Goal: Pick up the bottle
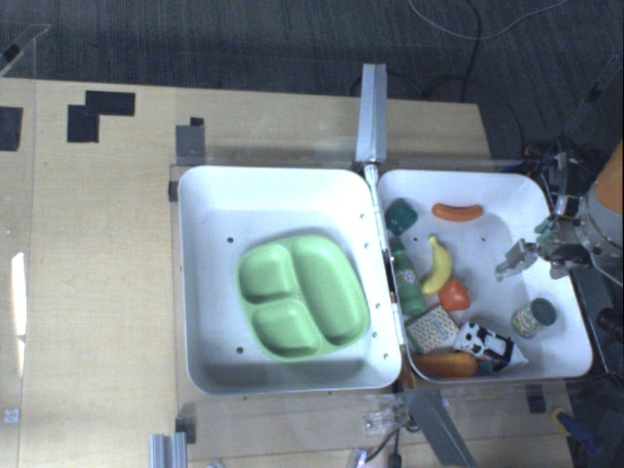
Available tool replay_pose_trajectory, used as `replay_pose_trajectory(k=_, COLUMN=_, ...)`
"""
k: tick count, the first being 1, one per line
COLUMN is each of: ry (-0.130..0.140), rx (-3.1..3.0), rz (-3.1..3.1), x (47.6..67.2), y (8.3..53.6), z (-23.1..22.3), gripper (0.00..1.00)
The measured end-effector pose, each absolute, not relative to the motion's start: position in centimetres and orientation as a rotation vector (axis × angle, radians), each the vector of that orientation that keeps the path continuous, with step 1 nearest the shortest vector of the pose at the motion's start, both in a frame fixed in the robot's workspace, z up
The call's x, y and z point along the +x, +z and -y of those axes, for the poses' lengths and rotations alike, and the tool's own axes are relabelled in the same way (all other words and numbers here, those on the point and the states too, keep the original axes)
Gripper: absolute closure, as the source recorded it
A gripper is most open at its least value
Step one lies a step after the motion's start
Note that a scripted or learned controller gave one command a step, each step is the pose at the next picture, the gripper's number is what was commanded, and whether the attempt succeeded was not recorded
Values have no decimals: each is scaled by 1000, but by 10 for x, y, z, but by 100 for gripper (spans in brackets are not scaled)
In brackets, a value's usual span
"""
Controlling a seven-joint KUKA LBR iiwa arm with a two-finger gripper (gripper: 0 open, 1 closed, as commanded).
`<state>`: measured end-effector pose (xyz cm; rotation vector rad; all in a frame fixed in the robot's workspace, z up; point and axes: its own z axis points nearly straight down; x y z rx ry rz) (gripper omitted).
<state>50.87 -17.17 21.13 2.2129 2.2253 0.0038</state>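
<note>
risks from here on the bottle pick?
1. The bottle lies tight against the right bin's left wall, so a finger may have no room on that side.
2. The banana and patterned packet crowd it; a grasp could catch them instead.
3. The gripper is across the bin, so a long reach over clutter.

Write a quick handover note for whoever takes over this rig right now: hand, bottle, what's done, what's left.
Hand: over the right white bin, near its right wall, holding nothing.
Green plastic bottle: lying along that bin's left wall, beside the yellow banana, top toward the dark green cup.
Left white bin: holds a green divided tray.
Done: nothing; bottle not grasped.
Left: move the hand across to the bottle, grasp, lift.
</note>
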Motion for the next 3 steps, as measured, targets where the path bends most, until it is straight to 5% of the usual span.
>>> replay_pose_trajectory(k=1, ry=14, rx=2045, rz=-2368, x=532, y=90, z=117, gripper=0)
replay_pose_trajectory(k=2, ry=14, rx=1913, rz=-2474, x=504, y=90, z=135, gripper=0)
replay_pose_trajectory(k=3, ry=11, rx=1847, rz=-2526, x=589, y=89, z=152, gripper=0)
